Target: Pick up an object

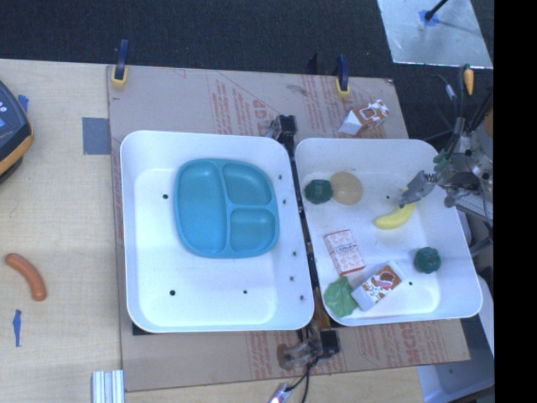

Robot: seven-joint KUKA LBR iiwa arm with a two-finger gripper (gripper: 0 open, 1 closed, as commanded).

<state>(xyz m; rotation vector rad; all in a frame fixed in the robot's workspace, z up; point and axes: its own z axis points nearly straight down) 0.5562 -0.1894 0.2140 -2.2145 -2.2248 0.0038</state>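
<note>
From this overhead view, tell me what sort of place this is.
Probably a robot grasping test bench in a lab. Two white bins sit on clamped cardboard, the right one holding toy food such as a banana, and a gripper reaches in from the right.

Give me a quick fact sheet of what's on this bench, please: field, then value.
left bin: holds a blue divided plate
right bin: toy banana, two dark green balls, beige round piece, small red-and-white cartons, green leafy piece
gripper: above the right bin, near the banana
outside the bins: toy sausage on the bench, another carton behind the right bin
</note>
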